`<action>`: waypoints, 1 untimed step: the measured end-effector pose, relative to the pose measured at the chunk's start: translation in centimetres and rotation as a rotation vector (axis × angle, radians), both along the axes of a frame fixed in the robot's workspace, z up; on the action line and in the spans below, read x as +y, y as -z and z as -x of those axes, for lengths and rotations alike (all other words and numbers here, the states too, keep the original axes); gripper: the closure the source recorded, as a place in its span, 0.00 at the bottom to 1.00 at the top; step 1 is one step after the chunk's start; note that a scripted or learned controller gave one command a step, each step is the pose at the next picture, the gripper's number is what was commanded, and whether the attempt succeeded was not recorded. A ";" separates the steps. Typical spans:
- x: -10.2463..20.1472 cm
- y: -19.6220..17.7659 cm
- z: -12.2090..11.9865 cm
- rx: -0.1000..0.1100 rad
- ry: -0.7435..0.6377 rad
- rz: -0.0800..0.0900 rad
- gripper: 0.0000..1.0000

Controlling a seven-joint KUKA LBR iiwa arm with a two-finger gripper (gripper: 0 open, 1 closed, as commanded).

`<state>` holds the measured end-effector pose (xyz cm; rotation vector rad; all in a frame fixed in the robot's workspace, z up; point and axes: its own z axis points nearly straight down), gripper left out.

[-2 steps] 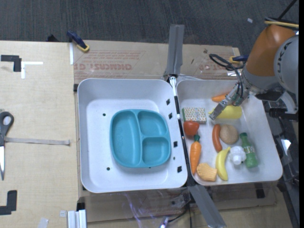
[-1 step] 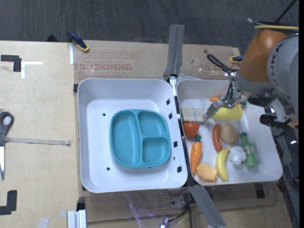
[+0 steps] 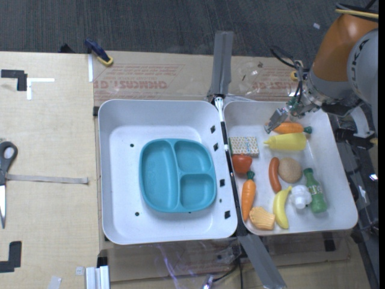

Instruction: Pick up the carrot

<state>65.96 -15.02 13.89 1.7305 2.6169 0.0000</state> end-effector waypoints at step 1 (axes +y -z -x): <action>-3.2 4.6 0.0 0.002 0.105 -0.001 0.00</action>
